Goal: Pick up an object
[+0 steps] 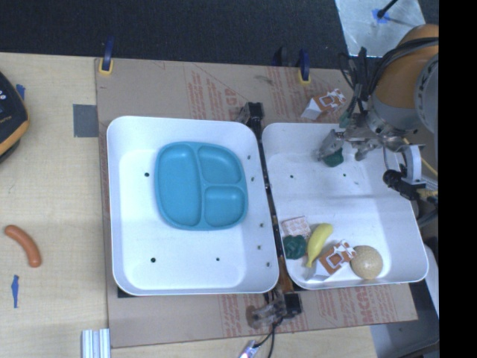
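My gripper (345, 152) hovers over the far part of the right bin (350, 192), its two grey fingers spread apart and open. A small dark green thing (334, 157) lies right by the left finger; I cannot tell whether they touch. At the bin's near edge sit a yellow banana (319, 242), a dark green lump (295, 247), a small white packet (296, 226), an orange-and-white packet (337, 257) and a tan ball (366, 262).
The left bin (134, 222) holds a blue divided plate (200, 185). Another orange-and-white packet (324, 104) lies outside the right bin's far rim. A sausage (24, 245) rests on the bench at far left, and a black-and-yellow device (9, 118) sits at the left edge.
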Controlling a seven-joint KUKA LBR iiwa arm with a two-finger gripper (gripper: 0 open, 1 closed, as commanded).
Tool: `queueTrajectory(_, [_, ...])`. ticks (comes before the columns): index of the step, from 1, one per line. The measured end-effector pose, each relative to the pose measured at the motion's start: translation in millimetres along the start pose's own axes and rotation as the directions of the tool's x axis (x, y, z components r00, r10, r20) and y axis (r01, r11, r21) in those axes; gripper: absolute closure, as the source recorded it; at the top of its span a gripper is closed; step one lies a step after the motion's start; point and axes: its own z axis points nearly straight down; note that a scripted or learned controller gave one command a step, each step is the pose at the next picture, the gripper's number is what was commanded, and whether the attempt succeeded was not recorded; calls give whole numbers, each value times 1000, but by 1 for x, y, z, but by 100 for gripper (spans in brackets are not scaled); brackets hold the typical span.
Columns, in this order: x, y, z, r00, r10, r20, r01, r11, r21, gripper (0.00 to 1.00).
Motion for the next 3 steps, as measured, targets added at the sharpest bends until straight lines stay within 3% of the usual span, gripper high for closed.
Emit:
queueTrajectory(1, [-6,0,28,1000,4,0,-4,1000,-2,0])
queueTrajectory(2, [21,1,28,1000,3,0,-3,1000,-2,0])
queueTrajectory(3, [-12,0,28,1000,6,0,-6,1000,-5,0])
